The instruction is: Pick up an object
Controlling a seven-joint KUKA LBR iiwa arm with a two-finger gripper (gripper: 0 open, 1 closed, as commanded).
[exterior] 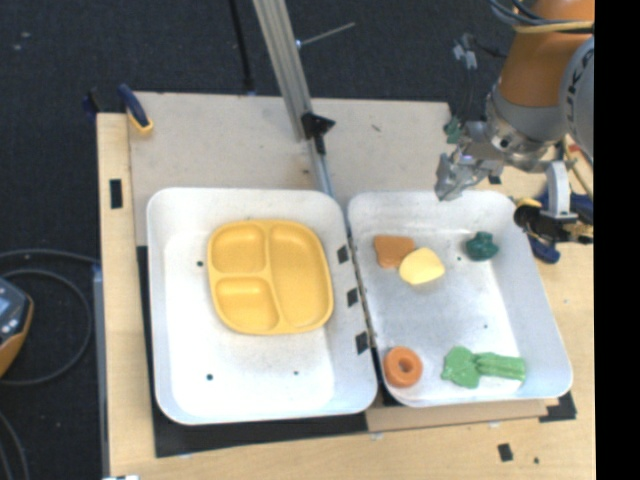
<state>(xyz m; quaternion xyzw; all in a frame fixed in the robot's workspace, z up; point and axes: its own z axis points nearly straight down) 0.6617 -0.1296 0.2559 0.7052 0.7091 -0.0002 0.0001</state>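
Objects lie loose in the right bin [520, 298]: brown block [393, 249] touching a yellow piece [421, 266], dark green toy [481, 247] far right, orange ring [404, 367] and green broccoli-like toy [482, 367] near. The gripper [457, 181] hovers over the far rim, holding nothing; its clench I cannot tell.

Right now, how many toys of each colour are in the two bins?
Yellow: 2, the divided plate and a pale lump
Orange: 2, a block and a ring
Green: 2, a small dark piece and a leafy vegetable
Total: 6
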